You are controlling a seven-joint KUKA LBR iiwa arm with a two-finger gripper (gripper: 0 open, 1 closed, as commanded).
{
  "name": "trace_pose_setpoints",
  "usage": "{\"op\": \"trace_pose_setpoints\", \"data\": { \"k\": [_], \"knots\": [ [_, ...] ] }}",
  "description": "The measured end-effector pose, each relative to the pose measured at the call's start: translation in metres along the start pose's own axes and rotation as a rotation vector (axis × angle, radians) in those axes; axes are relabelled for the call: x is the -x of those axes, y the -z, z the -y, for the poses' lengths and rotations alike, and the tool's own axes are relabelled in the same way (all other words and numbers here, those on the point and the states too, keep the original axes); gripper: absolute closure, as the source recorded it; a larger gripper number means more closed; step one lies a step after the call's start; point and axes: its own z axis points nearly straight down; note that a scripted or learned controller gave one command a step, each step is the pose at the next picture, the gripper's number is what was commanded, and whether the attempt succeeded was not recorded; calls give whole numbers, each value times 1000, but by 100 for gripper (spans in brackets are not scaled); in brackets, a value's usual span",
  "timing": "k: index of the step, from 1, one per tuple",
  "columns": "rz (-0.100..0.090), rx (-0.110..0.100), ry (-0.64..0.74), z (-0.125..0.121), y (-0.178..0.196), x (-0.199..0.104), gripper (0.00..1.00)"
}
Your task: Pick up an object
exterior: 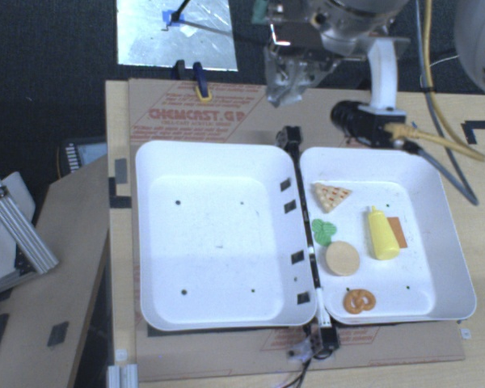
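Your gripper [289,87], its finger state impossible to tell, hung beyond the right bin [436,176], whose mustard bottle [381,233] lay lengthwise toward it.

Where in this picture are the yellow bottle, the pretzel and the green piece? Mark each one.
yellow bottle [381,234]: camera view, middle of its body, right bin.
pretzel [359,301]: camera view, centre of the twist, near the bin's front.
green piece [324,232]: camera view, its middle, beside the divider.
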Motion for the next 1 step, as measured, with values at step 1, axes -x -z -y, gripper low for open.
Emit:
{"op": "trace_pose_setpoints", "data": {
  "k": [1],
  "knots": [
    [0,2,-7,-113,6,14,100]
  ]
}}
